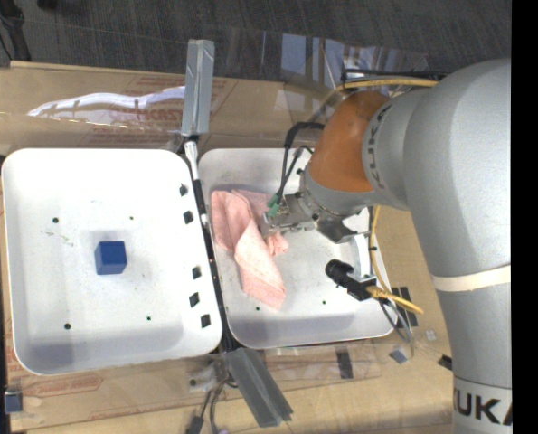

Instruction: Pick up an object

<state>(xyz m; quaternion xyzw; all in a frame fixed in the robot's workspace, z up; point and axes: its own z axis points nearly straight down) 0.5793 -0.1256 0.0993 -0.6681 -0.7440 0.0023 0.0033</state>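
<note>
A pink cloth (247, 245) lies crumpled along the left side of the right bin (291, 333). My gripper (277, 223) hangs low over that bin, at the cloth's right edge, where a fold of the cloth rises to meet it. The wrist and arm hide the fingertips. A blue cube (110, 257) sits in the left bin (33, 183), far from the gripper.
A metal divider rail (199, 242) with black clips separates the two bins. A black fitting with yellow cable (354, 281) hangs from the arm over the right bin's right side. Cardboard (88, 98) lies under both bins.
</note>
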